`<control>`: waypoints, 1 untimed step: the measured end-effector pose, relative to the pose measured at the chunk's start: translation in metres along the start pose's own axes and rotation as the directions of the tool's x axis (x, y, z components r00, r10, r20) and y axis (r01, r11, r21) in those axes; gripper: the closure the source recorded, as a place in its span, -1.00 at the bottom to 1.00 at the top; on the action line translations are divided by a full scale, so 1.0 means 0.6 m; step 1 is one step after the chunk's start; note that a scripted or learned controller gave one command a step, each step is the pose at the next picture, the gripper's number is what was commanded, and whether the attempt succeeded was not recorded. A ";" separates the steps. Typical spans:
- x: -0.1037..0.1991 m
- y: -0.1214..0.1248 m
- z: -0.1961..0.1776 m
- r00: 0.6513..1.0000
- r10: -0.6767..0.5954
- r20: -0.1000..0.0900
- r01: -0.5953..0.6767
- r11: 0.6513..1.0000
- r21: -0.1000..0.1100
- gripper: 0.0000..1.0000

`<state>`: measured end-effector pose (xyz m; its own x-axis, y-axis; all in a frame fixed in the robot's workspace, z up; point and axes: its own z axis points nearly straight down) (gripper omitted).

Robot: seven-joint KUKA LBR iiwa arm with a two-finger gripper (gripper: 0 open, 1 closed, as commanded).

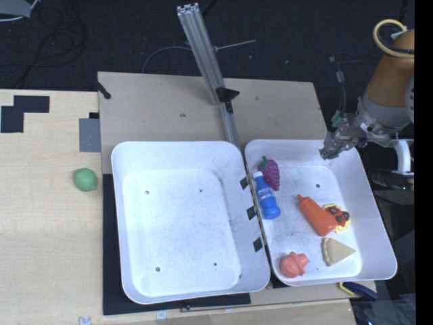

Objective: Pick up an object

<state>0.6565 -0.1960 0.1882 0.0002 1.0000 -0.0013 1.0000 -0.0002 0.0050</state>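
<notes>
Lying apart: bottle (266, 198), grapes (271, 172), carrot (316, 214)

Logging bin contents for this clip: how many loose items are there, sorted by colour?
Purple: 1, plastic grape bunch
Blue: 1, small blue bottle
Orange or red: 2, orange-red ketchup-shaped bottle; round coral-red toy
Yellow or tan: 2, yellow pizza-like piece; tan wedge
Green: 1, green ball on the bench
Total: 7

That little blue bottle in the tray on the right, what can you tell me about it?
The blue bottle looks like a small plastic toy with a white cap end and a pale label on its body. It lies on its side in the right bin, along the bin's left wall, cap toward the far end. A bunch of purple grapes sits right by its cap, seemingly touching. Nothing grips it.
</notes>
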 end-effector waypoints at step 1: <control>0.000 -0.006 -0.104 1.000 0.000 0.000 0.000 1.000 0.000 1.00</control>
<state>0.6527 -0.1959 0.2505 0.0002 1.0000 -0.0013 1.0000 -0.0002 0.0051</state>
